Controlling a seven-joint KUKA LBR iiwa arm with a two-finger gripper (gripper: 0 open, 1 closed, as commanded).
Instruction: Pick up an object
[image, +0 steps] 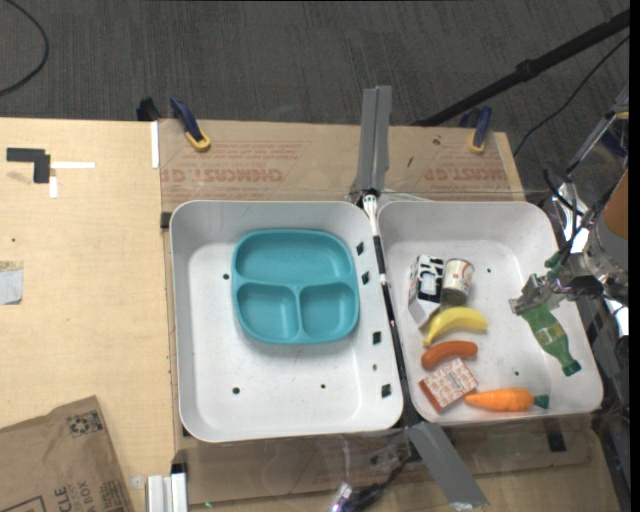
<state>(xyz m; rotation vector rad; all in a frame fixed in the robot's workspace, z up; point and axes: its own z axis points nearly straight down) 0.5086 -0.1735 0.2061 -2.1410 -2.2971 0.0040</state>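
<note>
— One thing lies nearer the hand (530, 298) than all the rest: the green bottle (553, 340), at the right-hand edge of the right bin (480, 222).

— Which way from the hand?

— Toward five o'clock, close below it. The bottle's top end meets the hand's metal tip, so the two look touching, or nearly so. I cannot make out whether the bottle sits between the fingers, nor whether they are spread or pressed together, so I would not call it held.

— And the bottle's long axis?

— It runs from about eleven o'clock to five o'clock, with the cap end at five, near the bin's wall.

— What else shares that bin?

— A banana (455, 322) and a red sausage (449, 353) toward nine o'clock from the bottle, well apart from it. A small can (456, 279) and a black-and-white packet (427, 279) sit at ten o'clock. A carrot (503, 400) and a red card (448, 384) lie toward seven o'clock.

— And the left bin (200, 330)?

— It holds a teal divided plate (296, 285), far off at nine o'clock across the counter (80, 300).

— So the next move?

— My guess is a grip across the bottle's narrow width, at right angles to that long axis.
</note>
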